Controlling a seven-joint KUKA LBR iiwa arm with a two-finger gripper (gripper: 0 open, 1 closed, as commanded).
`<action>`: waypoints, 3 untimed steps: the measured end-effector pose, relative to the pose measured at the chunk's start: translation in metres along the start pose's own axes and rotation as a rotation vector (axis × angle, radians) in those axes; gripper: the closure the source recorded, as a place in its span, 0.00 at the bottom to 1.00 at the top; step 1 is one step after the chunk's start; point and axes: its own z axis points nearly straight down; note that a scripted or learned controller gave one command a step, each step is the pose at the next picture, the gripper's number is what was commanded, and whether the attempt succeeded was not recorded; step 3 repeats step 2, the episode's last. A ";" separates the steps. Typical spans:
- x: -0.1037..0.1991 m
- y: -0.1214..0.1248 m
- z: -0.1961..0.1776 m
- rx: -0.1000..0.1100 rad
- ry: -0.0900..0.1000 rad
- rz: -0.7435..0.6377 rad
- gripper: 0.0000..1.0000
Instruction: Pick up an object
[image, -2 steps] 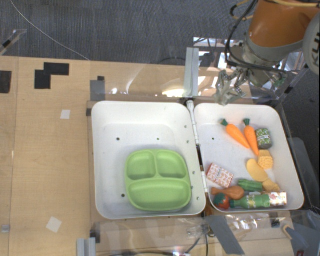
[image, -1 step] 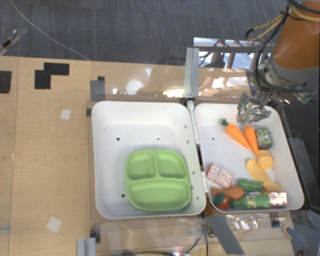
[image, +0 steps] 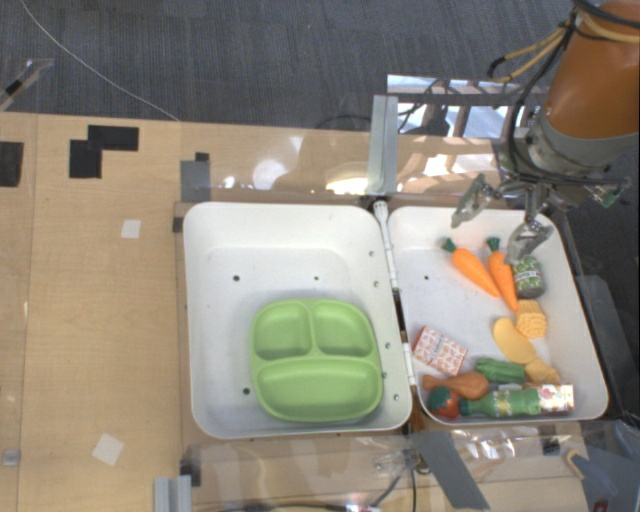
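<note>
Bench of pale wood carries 2 shallow white bins side by side. The left bin holds a green divided plate with 3 compartments, lying flat toward its near side. The right bin holds the toy food, all toward its right and near sides. The grey arm with its orange band comes in at the upper right, and the gripper hangs over the far end of that bin, its fingers spread wide apart with nothing between them. Just below lie 2 carrots side by side, touching, with a small dark green packet just beside them. Nearer sit a green bottle lying on its side, a chicken drumstick, a red-patterned box, a yellow chip, and a small corn piece.
</note>
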 end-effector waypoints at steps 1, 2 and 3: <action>0.019 -0.046 0.114 -0.009 0.006 0.073 0.00; 0.036 -0.038 0.186 0.005 -0.003 0.145 0.00; 0.036 -0.038 0.186 0.005 -0.003 0.145 0.00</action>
